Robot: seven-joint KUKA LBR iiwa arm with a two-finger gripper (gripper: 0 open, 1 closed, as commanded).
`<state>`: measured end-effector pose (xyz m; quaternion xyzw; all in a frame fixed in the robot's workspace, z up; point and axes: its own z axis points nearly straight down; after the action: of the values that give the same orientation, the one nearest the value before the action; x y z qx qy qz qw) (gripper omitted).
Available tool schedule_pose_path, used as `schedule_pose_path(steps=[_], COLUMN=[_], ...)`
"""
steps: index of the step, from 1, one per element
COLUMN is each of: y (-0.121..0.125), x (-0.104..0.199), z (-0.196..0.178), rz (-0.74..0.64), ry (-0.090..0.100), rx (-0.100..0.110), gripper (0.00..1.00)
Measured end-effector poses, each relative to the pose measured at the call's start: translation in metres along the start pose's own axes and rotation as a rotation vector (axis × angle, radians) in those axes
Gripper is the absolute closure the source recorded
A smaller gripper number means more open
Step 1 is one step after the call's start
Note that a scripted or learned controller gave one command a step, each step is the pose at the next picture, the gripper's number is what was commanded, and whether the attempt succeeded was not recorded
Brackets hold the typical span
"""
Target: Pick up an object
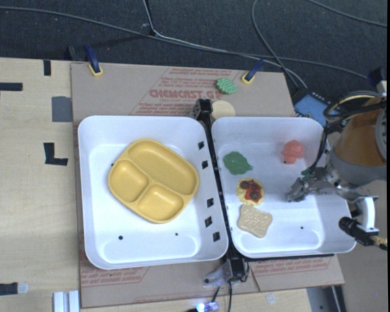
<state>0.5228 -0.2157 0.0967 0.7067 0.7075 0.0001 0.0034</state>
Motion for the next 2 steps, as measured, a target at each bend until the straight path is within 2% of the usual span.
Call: schedule_pose_path(steps=[1,2], y=[0.002,0.005], x=[0.002,0.005], z=[-0.042,-0.105], rz=[0.0,-0.001], ry=[0.004,0.003], rx=[0.003,0.0], gripper=[1.0,1.0])
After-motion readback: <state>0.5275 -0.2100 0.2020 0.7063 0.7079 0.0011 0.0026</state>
